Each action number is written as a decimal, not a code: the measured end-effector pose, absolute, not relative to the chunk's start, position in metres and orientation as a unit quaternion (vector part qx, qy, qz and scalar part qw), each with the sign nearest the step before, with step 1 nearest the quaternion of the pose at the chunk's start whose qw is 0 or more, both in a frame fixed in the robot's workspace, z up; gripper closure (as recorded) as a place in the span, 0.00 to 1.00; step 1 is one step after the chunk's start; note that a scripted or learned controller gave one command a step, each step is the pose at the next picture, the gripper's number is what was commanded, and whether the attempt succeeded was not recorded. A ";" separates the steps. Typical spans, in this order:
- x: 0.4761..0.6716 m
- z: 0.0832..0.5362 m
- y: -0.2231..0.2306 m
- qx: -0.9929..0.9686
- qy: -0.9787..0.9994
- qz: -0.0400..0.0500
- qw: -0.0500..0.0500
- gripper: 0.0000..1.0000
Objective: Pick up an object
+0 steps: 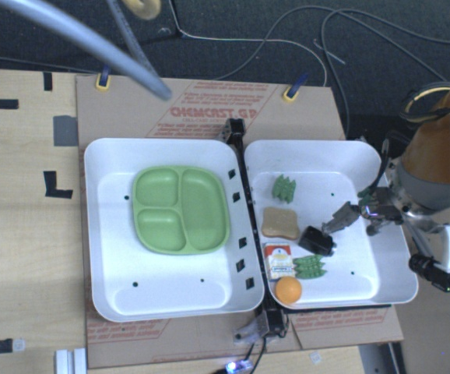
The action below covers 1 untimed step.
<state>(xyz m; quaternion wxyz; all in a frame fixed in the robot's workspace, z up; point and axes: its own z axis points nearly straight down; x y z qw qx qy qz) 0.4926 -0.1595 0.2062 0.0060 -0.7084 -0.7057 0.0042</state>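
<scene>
The right bin (365,287) holds several small items. A green ridged block (285,188) lies toward the back, and a tan slice of toast (279,224) sits in front of it. Nearer the front are a red and white packet (279,259), a green leafy piece (310,267) and an orange ball (288,290). My gripper (316,241) is a black head low over this bin, just right of the toast and directly behind the green leafy piece. I see nothing held in it.
The left bin (108,287) carries a green divided plate (181,209). A black clip rail (243,209) runs between the two bins. The grey arm with its orange band (431,150) hangs over the right bin's right rim. Cables lie behind the bench.
</scene>
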 end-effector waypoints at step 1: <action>0.496 0.213 -0.159 -0.707 -0.707 0.001 0.001 0.00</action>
